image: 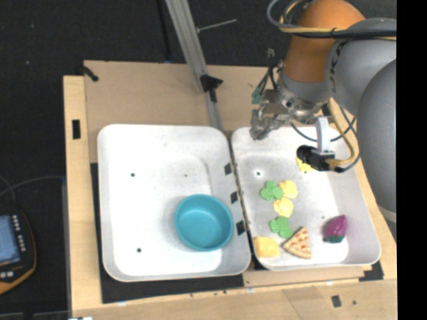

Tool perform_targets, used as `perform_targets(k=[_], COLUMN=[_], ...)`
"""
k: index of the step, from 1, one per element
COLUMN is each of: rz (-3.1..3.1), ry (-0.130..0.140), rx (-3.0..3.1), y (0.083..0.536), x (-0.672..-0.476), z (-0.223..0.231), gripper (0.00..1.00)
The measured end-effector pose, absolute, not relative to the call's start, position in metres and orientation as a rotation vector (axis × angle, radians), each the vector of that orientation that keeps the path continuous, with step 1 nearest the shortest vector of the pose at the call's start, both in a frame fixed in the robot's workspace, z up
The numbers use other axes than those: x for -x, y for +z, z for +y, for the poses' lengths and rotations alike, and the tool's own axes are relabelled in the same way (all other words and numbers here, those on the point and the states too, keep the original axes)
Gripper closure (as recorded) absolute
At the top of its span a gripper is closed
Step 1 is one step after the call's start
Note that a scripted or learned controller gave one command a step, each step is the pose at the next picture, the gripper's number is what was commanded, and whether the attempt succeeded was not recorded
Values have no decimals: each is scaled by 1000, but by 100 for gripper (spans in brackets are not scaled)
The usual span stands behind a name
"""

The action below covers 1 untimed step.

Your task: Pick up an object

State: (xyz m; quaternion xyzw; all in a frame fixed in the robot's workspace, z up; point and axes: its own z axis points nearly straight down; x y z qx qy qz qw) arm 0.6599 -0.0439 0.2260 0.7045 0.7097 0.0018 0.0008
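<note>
Pizza slice [297, 243], tip toward upper right

Bright, even light from overhead washes out the two white bins [167, 145], leaving only soft, faint shadows. The dark floor [40, 32] swallows detail. Everything looks slightly soft and grainy.

Two bins sit side by side on a bench [133, 299]: the left bin [133, 145] holds a bowl [203, 222] near its front right corner, while the right bin [353, 205] holds a cluster of small toy foods [283, 209], possibly including a pizza slice [298, 243], toward its front.
</note>
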Motion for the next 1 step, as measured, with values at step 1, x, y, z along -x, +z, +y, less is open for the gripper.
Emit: perform_targets(k=[1], rz=[2224], ry=[1], rx=[-2218], y=[232], x=[-670], z=[15], gripper=[100])
